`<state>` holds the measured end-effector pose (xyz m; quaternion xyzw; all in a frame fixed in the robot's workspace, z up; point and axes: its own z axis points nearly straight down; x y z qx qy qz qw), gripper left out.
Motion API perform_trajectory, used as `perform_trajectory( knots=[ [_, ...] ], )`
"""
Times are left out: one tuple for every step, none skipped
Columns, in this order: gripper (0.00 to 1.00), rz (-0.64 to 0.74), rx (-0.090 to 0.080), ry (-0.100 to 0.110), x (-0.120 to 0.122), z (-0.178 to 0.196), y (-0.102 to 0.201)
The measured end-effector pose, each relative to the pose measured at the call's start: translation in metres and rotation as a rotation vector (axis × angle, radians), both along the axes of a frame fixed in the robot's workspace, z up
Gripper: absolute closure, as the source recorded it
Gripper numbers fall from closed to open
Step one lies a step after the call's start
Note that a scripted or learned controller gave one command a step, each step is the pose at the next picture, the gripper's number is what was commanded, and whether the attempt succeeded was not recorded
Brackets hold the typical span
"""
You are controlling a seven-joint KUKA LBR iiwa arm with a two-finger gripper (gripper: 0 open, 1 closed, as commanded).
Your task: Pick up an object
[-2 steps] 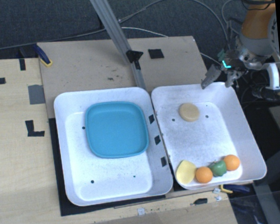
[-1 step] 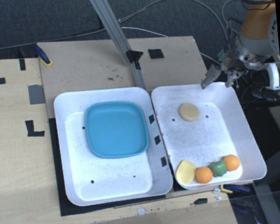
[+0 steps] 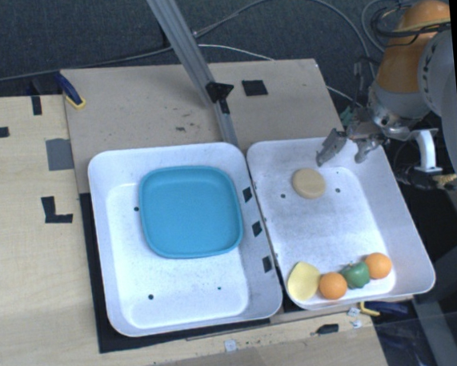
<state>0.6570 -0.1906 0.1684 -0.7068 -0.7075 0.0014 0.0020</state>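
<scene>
I see the gripper (image 3: 348,150) hanging over the far right corner of the right bin (image 3: 391,203), its 2 fingers spread fairly wide with nothing between them. From there, the nearest candidate is the tan round piece (image 3: 309,183), which lies just left of the fingertips and a little toward the near side, alone on bare bin floor. It looks roughly circular, so I judge no long axis matters; any finger angle should straddle it. The move I expect is a short shift left and nearer, then down. Farther out, along the near wall of the same bin, sit 4 items in a touching row: a yellow piece (image 3: 304,280), an orange ball (image 3: 332,285), a green item (image 3: 355,274) and a second orange ball (image 3: 378,265). The left bin (image 3: 120,229) holds a blue plate (image 3: 190,211), well apart from the gripper.
</scene>
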Motion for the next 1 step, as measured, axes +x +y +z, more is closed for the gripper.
perform_trajectory(
  knots=[
    [0.00, 0.000, 0.000, 0.001, 0.0014, -0.0629, 0.0041]
  ],
)
